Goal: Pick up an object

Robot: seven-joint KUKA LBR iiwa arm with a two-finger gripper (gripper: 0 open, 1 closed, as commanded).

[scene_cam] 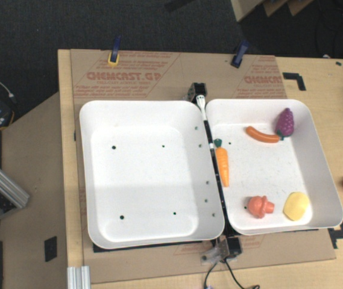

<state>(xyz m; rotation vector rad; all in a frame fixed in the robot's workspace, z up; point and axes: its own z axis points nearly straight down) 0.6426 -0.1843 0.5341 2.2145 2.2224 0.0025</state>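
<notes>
Camera view: carrot (222, 165) lies against right bin's (322, 179) left wall.

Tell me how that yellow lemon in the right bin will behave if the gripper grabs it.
The lemon looks rounded and smooth, so it may roll or squirt from a pinch. It is probably a light, rigid toy. It lies near the right bin's front edge, beside the red piece, leaving little room.

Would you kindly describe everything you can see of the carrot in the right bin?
The carrot is a small orange toy, seemingly plastic, with a green stub at its top. It lies flat in the right bin, lengthwise along the left wall, green end toward the far side and tip pointing near. It appears to rest against that wall and touches no other toy.
</notes>
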